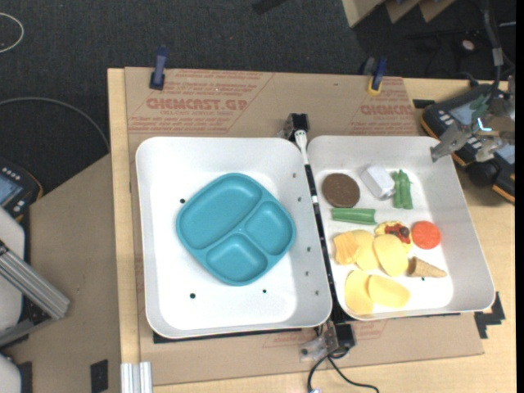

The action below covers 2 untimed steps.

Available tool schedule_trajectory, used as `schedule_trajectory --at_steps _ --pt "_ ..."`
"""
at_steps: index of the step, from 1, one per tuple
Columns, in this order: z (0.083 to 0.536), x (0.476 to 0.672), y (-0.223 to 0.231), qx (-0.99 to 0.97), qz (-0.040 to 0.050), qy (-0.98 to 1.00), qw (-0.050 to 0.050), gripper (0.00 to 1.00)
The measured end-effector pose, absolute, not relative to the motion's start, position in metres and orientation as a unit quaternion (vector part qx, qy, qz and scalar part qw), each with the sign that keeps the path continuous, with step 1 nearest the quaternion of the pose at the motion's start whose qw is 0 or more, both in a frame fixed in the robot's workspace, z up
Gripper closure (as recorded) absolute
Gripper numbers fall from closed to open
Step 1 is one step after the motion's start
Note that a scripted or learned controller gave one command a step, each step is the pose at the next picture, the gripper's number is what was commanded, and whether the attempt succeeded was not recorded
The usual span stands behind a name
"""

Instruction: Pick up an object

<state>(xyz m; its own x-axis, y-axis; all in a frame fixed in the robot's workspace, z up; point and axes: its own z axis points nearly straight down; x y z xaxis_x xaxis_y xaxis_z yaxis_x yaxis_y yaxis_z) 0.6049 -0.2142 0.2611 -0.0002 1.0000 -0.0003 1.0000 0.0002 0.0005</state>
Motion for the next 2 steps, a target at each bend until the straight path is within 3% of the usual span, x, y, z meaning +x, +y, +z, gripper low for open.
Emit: schedule_trajectory --at_steps 1,2 --pt "0.272 0.606 -0.214 0.707 0.0008 0.708 0.002 1.0" --pt "0.218 0.624 -0.15 0.705 -0.0005 0.709 -0.003 1.0"
